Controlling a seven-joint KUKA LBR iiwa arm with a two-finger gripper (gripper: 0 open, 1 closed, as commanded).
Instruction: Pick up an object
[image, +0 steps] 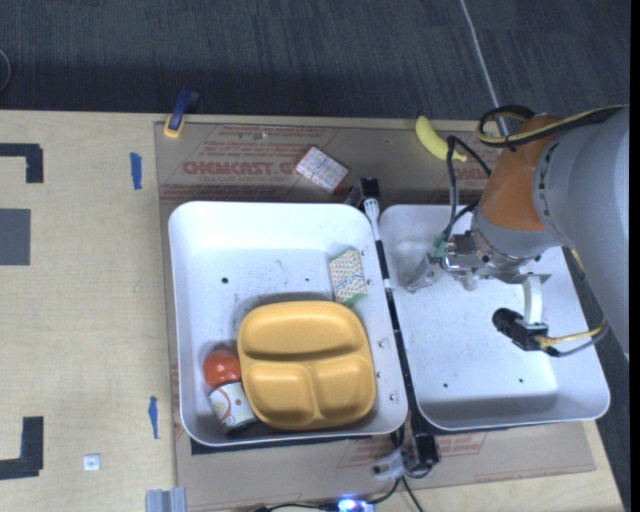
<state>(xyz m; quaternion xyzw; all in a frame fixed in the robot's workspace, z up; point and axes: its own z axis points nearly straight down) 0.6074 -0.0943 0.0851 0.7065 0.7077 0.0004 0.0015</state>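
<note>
Yellow tray (305, 362) in left bin (190, 300); pincer (420, 272) low over right bin (520, 385), its opening impossible to tell.

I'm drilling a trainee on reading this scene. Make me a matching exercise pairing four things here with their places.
Things:
1. yellow tray
2. small patterned packet
3. orange-capped bottle
4. claw

Places:
A. left bin's front left corner
B. over the right bin, near its back left
C. middle to front of the left bin
D. left bin, by its right wall

Pairs: 1-C, 2-D, 3-A, 4-B
</note>
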